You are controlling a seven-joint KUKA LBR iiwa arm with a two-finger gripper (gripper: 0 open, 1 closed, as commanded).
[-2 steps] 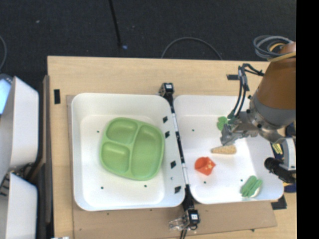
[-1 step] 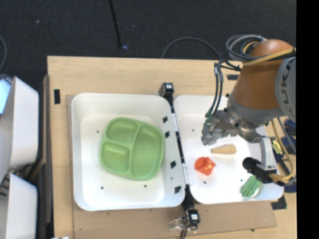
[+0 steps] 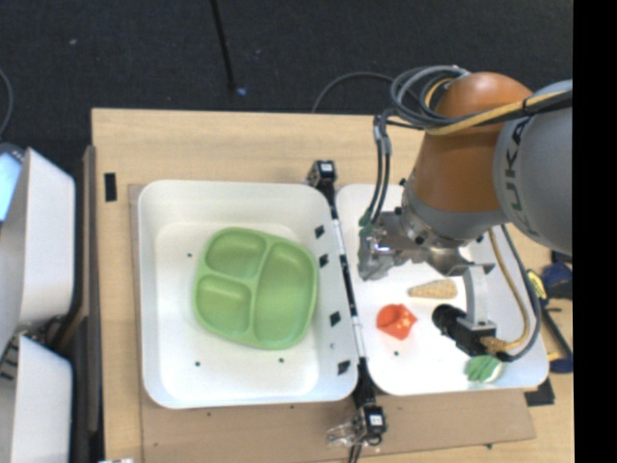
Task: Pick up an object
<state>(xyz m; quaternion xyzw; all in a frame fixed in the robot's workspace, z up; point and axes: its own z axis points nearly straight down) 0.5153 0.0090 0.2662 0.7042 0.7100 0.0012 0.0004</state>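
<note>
My gripper [image 3: 374, 258] hangs over the left part of the right bin [image 3: 424, 379], close to the divider between the bins. A small red object [image 3: 395, 320] lies in that bin, just below and right of the gripper and apart from it. A tan cone-shaped piece [image 3: 432, 289] lies to the gripper's right, partly under the wrist. A green leafy object [image 3: 483, 368] rests at the bin's front right corner. The arm's orange band and grey wrist hide the back of the right bin.
The left bin [image 3: 164, 374] holds a green divided plate [image 3: 256, 286] in its middle. Black clips [image 3: 337, 318] run along the wall between the bins. Wooden bench [image 3: 116, 143] surrounds both bins, with white boxes [image 3: 39, 239] at the far left.
</note>
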